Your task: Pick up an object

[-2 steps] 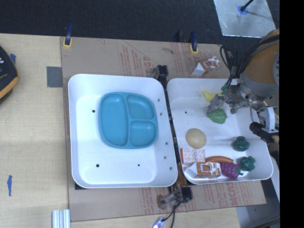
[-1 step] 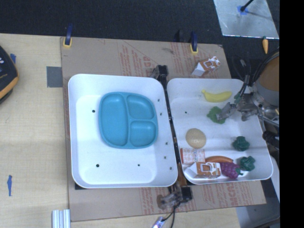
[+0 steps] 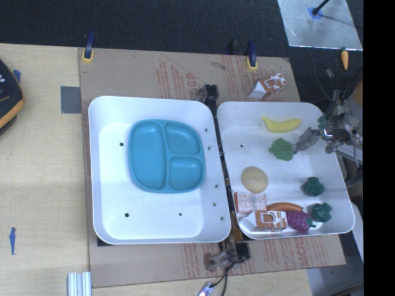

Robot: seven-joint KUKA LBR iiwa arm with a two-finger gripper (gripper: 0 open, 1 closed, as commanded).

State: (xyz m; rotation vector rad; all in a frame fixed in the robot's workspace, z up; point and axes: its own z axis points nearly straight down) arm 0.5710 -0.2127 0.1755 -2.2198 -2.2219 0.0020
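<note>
The grey metal pincer (image 3: 307, 140) reaches in over the right white plastic bin (image 3: 333, 165). Its tips sit just beside a small soft-looking green leafy toy (image 3: 282, 149). I cannot tell if the pincer is apart or together, because it is small and blurry here. Nothing shows between its tips.

The green leafy toy is the nearest thing to pick up. It lies near the middle of the right bin, just below a yellow toy banana (image 3: 281, 124). Below the green leafy toy rests a round tan toy bun (image 3: 254, 179). Further down from it lie two small printed cartons (image 3: 259, 209), a red toy sausage (image 3: 285, 207), a purple toy (image 3: 299, 221) and two dark green toy broccoli pieces (image 3: 316, 199).

The green leafy toy looks light and a bit bumpy. It is probably stiff plastic or rubber, so it should not break. It lies low and flat, so the pincer would need to go right down and pinch it across its narrow middle. It may slide on the smooth bin floor.

Far to the left of it, the other white bin (image 3: 105, 165) holds a blue plastic plate with three sections (image 3: 166, 155). Both bins sit on the brown cardboard-covered counter (image 3: 154, 73).
</note>
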